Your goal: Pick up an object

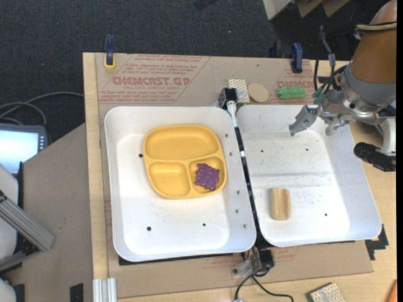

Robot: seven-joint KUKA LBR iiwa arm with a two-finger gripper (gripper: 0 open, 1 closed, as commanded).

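1. Object candidates: yellow divided plate (182,159) in the left bin (126,231), tan block (279,203) lying in the right bin (352,187), purple grape cluster (207,176) in the plate's near-right compartment. You have nothing lifted yet.
2. Arm (378,49) sits over the right bin's far right corner; gripper (315,118) hangs above the bin floor, well apart from the tan block. Approach, grasp and lift all remain, by my read.
3. Gripper open or closed: you can't tell from this angle. Upper arm is cut off by the frame edge.
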